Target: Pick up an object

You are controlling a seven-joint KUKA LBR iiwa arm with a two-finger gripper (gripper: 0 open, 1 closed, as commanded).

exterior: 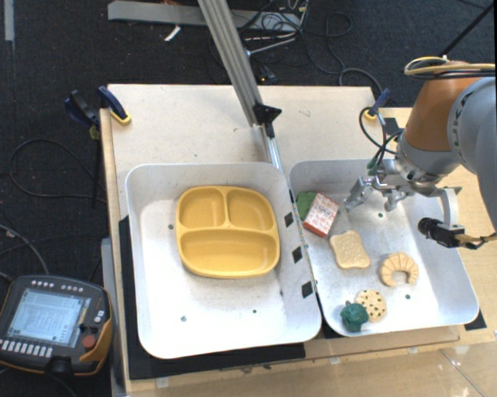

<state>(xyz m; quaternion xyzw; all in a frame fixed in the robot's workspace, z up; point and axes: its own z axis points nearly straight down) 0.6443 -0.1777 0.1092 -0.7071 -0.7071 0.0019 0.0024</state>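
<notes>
**Arm over the right bin, food toys lying below it**

Two white bins sit side by side on the bench. The left bin [153,262] carries a yellow divided tray [228,232] with three compartments, lying flat near its middle.

The right bin [447,292] contains the small things. A red and white carton [321,215] lies near the bin's upper left, with a green piece [304,205] touching its left side. Below the carton lies a slice of toast [349,250], and to the right of that a croissant [398,270]. Near the front edge a cookie [371,305] rests just beside a dark green broccoli piece [353,315], the two touching or nearly so.

The arm [453,125] reaches in from the right, its orange band above the wrist. The gripper [377,192] hangs over the upper part of the right bin, to the right of the carton and above the toast. Nothing can be seen between its fingers, and I cannot tell whether they are spread or closed. All the food toys lie on the bin floor, apart from the gripper.
</notes>
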